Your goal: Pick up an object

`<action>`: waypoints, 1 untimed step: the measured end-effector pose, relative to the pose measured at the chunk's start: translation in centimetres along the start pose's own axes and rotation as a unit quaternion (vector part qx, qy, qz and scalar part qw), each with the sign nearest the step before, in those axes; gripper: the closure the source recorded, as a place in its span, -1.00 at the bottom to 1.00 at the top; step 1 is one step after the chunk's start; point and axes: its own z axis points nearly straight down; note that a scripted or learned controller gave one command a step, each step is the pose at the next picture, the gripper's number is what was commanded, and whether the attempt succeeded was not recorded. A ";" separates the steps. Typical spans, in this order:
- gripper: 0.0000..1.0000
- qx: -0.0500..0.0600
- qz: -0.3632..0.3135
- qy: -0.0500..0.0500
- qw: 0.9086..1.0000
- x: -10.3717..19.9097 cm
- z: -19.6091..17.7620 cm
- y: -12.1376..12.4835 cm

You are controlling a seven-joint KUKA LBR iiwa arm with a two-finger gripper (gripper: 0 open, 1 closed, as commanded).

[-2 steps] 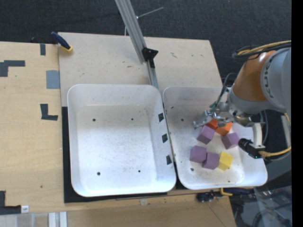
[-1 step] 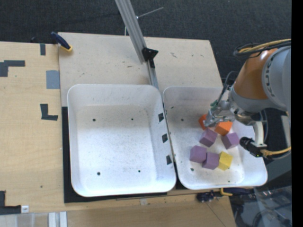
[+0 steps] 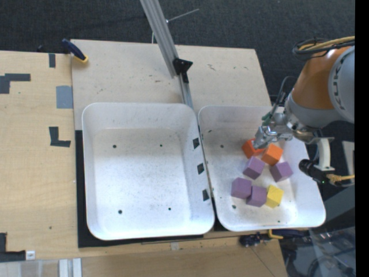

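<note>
Your gripper (image 3: 266, 138) sits low in the right bin (image 3: 222, 203), its tip right at two orange blocks: one (image 3: 249, 149) to its lower left, the other (image 3: 273, 153) just below it. Can't tell from this angle whether the claw is spread or closed, or whether either block sits inside it (the wrist body hides the tip). The two orange blocks look touching or nearly so.

Below them you've got four purple blocks: one (image 3: 253, 167) under the orange pair, one (image 3: 281, 171) to its right, one (image 3: 241, 187) lower left, one (image 3: 257, 196) beside a yellow block (image 3: 274, 196), touching it. Everything clusters in the bin's right half. The left bin (image 3: 92, 212) sits alongside, rims meeting.
</note>
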 end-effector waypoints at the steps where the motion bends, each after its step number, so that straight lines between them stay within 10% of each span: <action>1: 1.00 -0.001 0.000 0.000 1.000 0.0 -5.3 0.1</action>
